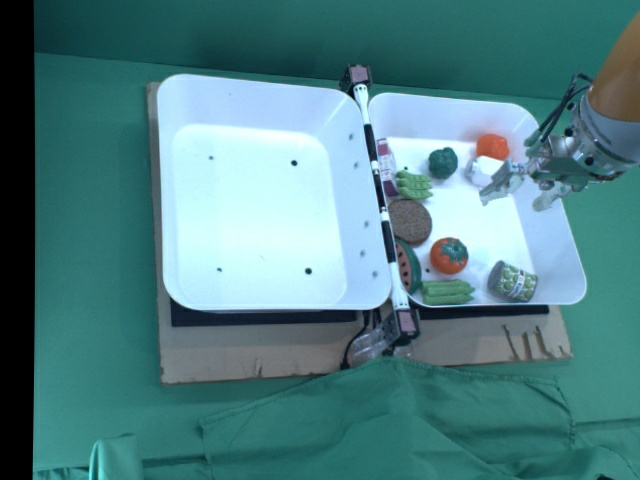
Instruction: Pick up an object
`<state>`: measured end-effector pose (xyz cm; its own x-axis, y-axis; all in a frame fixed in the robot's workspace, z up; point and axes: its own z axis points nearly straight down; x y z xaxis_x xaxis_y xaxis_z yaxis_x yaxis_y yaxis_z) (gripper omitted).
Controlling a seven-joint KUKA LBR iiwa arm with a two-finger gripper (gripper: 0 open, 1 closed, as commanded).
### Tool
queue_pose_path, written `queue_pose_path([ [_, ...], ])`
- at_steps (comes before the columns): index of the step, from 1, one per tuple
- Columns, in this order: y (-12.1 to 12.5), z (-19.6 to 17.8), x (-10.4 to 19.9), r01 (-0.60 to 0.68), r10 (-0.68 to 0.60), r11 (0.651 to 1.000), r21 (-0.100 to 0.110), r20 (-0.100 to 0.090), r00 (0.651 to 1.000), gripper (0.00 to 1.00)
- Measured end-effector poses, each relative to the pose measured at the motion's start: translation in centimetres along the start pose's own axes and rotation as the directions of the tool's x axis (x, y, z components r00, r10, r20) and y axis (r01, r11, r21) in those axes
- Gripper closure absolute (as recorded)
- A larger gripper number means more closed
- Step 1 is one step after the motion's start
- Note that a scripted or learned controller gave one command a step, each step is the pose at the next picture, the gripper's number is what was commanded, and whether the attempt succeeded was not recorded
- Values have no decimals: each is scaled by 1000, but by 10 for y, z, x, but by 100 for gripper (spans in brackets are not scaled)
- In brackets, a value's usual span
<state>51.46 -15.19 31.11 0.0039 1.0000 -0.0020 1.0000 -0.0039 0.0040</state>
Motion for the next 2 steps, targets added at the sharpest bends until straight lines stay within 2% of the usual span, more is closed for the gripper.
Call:
queue_pose_path([
  [1,-50,58,0,-3,3,1000,9,-3,1000,0],
  [2,-28,94,17,0,0,1000,-4,1,1000,0],
])
